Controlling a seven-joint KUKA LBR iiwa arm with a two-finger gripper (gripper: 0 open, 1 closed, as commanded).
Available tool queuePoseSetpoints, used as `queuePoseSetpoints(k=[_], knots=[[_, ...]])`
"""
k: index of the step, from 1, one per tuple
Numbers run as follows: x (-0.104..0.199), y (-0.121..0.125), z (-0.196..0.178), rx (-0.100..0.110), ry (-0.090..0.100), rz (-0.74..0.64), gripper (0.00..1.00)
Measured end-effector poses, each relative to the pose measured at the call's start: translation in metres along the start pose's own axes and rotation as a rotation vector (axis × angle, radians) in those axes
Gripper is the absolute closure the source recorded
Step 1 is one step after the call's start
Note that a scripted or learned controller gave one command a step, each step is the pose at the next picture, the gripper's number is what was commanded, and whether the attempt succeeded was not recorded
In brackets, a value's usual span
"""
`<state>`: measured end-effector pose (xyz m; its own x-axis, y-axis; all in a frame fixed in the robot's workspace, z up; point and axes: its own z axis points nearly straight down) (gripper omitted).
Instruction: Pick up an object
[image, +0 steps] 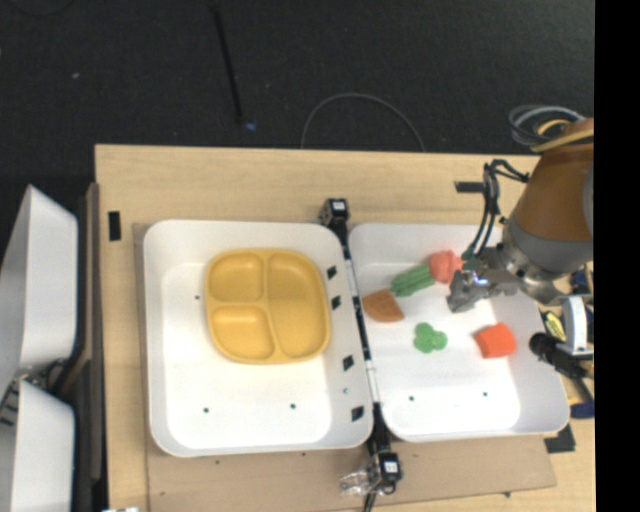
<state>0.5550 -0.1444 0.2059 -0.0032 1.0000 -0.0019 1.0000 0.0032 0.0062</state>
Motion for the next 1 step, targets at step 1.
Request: queuePoseSetpoints(k=[1], knots=[[-0.0107, -0.0031, -0.0567, -0.002, -0.001, 0.000, 1.00]])
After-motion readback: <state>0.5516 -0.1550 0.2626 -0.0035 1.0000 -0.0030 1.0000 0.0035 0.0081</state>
